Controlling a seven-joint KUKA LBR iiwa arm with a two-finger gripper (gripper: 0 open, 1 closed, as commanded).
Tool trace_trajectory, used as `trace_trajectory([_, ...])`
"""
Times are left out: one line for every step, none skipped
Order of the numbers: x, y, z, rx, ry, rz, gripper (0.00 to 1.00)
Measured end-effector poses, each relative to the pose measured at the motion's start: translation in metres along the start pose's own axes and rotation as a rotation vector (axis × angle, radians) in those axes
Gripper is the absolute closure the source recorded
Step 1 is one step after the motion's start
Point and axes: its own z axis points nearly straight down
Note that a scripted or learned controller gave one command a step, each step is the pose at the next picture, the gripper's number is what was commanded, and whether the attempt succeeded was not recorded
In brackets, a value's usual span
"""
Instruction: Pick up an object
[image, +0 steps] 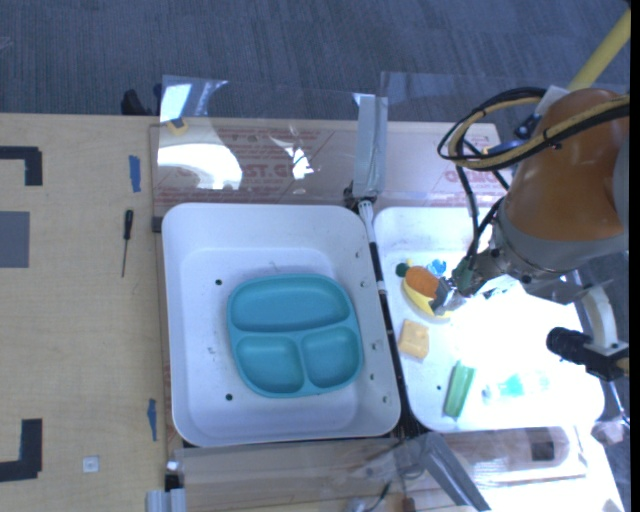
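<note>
Several items crowd the right bin — end effector sits at the orange-yellow toy, finger state cannot tell. Best to centre on that toy, clear of the tan block, before closing.

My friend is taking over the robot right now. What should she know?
Hand: low in the right bin, at the orange and yellow toy; a grip can't be confirmed from the camera view.
Things: tan block just below that toy, green block nearer the front, pale teal piece beside it. Teal divided tray sits in the left bin.
Done: nothing visibly lifted.
Left: grab one object and raise it.
</note>
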Motion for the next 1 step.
trace_trajectory([-0.0629, -0.0011, 0.0808, 0.008, 0.005, -0.388, 1.00])
